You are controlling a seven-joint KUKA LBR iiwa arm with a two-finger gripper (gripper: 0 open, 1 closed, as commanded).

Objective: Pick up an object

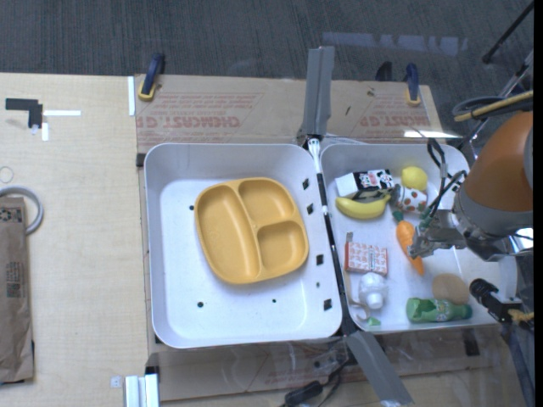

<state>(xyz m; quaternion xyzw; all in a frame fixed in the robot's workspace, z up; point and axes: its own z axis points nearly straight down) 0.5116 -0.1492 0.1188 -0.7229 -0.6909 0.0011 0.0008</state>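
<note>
Two shallow white plastic bins are seen side by side on the desk. The left bin point(165, 253) holds a yellow three-compartment plate point(251, 228). The right bin point(339, 155) holds a yellow banana point(363, 206), a black-and-white carton point(365, 181) just behind it, a yellow lemon point(414, 177), an orange carrot point(409, 242), a red-patterned packet point(366, 259), a green bottle point(437, 310) and a tan round object point(450, 288). The end effector point(422, 242) is lowered beside the carrot; whether it is apart or together cannot be told.
</note>
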